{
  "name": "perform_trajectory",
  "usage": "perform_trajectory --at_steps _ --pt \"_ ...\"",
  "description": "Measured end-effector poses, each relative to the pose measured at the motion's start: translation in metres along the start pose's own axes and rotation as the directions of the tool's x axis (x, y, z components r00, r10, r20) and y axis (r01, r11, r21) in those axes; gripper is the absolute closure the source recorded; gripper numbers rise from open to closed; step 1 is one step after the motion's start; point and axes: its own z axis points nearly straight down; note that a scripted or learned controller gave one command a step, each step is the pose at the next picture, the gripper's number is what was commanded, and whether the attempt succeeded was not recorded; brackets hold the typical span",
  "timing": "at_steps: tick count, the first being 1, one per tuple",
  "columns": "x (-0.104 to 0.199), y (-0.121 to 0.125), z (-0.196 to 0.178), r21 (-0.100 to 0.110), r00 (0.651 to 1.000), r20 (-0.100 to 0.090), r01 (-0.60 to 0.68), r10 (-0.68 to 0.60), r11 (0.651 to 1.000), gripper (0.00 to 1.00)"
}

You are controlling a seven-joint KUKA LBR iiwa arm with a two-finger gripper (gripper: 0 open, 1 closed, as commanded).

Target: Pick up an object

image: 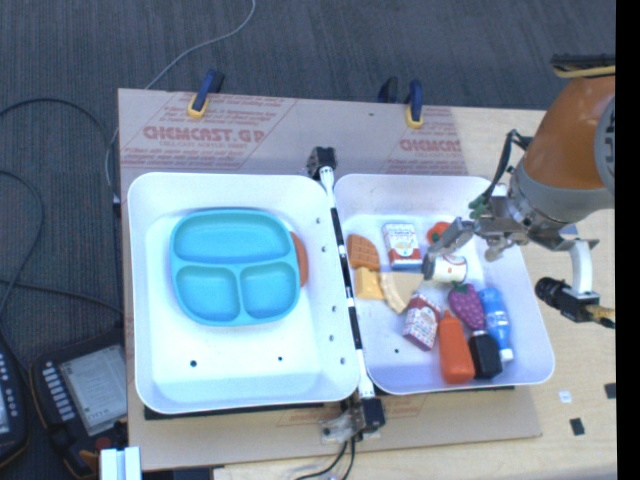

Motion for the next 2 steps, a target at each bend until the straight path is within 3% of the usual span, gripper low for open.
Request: perform_trajectory --at_steps 1,2 --pt "-0.004 -0.036 0.089 -0.003 1.000 0.001 -0.001 0.001 1.000 0.00" --pt "0.030 -0.064 0.109 -0.026 1.000 0.009 -0.005 0.005 1.000 0.00"
